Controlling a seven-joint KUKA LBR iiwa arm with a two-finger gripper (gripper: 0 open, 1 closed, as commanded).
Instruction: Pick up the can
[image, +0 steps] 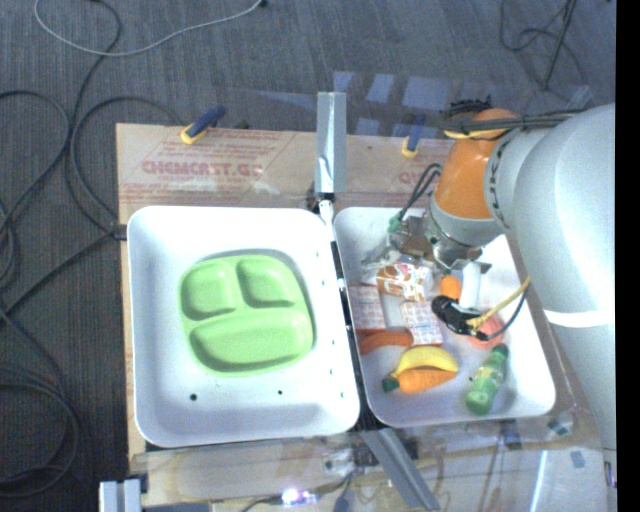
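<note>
Tool (432, 262) over red-white can (405, 279)

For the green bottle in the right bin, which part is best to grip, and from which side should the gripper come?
Grip the green bottle at mid-body, coming straight down from above. It lies on its side at a slant, so closing across its narrow width looks surest. The banana lies apart on its left, leaving room.

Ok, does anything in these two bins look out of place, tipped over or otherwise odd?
Nothing is spilled or damaged. The right bin is a jumble: the green bottle lies on its side by the banana, packets are heaped under the gripper. The green tray sits flat.
</note>
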